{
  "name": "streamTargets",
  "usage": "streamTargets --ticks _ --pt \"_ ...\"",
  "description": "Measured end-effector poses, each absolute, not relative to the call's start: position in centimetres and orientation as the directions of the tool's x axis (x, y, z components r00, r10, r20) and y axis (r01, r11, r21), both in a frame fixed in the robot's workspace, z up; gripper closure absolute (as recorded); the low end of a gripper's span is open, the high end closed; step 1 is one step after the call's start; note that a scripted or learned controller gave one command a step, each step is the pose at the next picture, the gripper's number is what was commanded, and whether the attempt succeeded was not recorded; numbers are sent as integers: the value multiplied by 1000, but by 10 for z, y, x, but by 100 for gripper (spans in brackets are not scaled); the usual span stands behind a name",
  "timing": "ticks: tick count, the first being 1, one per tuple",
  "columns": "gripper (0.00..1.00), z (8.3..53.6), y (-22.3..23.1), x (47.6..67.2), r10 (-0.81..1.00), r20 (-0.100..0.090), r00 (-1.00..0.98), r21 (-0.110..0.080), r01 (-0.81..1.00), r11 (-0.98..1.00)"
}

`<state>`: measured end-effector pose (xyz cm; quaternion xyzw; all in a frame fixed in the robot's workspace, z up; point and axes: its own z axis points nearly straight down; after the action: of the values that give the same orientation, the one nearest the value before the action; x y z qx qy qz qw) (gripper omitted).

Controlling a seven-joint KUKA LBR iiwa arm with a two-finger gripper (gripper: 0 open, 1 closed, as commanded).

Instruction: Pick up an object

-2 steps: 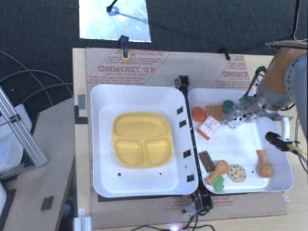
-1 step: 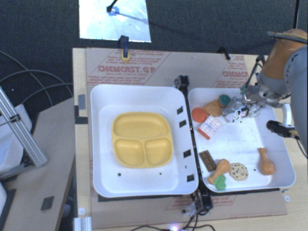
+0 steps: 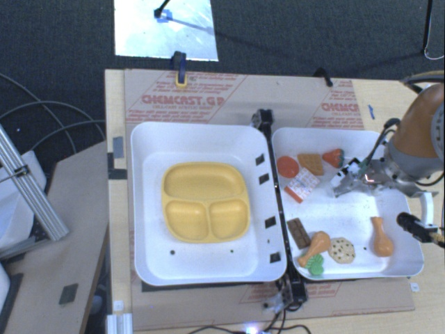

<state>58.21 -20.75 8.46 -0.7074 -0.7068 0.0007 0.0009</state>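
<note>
The right bin (image 3: pixel 348 139) holds several toy foods. A red tomato (image 3: pixel 287 165), a tan cracker (image 3: pixel 311 163) and a red-orange strawberry (image 3: pixel 333 157) lie near its far left. A white and red packet (image 3: pixel 301 184) lies just below them. Along the front sit a brown chocolate bar (image 3: pixel 299 232), a drumstick (image 3: pixel 316 245), a green piece (image 3: pixel 316 264), a cookie (image 3: pixel 341 250) and a second drumstick (image 3: pixel 380 236). My gripper (image 3: pixel 346 180) hangs low over the bin's middle, right of the packet and below the strawberry, with nothing seen held in it.
The left bin (image 3: pixel 146 207) carries a yellow divided plate (image 3: pixel 206 201). A black divider with clips (image 3: pixel 271 186) runs between the bins. The grey and orange arm (image 3: pixel 421 141) reaches over the right bin's right side. A black part (image 3: pixel 417 227) juts in by the right rim.
</note>
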Motion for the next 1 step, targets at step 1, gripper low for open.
streamTargets --ticks 1 --pt "0 84 -207 551 1000 0 0 0 1000 0"
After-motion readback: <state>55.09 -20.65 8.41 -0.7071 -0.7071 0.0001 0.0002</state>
